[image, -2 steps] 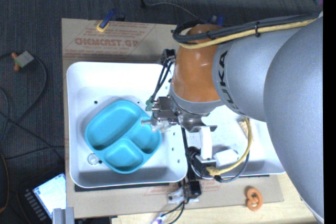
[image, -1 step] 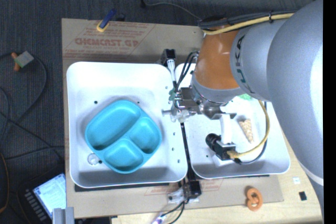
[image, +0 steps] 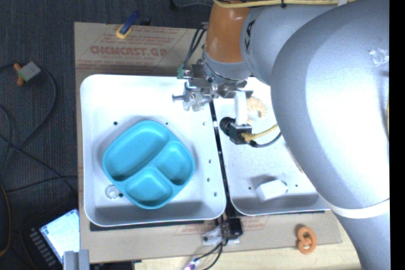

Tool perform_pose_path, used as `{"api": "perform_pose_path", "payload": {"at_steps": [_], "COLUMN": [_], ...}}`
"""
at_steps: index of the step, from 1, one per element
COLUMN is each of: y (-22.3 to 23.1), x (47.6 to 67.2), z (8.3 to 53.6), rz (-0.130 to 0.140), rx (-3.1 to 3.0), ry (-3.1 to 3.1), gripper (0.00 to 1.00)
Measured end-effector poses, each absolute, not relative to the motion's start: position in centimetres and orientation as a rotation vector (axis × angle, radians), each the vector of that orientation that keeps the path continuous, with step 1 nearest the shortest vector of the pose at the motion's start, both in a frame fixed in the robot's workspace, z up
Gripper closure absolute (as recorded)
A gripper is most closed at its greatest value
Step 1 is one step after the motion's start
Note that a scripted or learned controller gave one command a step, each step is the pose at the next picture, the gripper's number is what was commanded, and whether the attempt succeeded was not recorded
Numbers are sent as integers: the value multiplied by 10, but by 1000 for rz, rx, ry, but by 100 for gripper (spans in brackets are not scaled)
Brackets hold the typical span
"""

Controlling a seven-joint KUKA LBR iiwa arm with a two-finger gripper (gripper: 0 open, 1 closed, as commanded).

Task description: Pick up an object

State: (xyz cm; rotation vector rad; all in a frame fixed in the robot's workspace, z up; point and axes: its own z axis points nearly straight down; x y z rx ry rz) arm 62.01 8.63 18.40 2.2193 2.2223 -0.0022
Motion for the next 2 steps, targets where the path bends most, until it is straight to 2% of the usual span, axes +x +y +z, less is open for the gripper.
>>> {"api": "perform_pose_path", "payload": {"at_steps": [1, 2], "y": [128, 172], "x": [651, 588], "z": [224, 269], "rz": [-1, -2], "rx": [2218, 2219], "ry": [2222, 2224], "gripper": [100, 100]}}
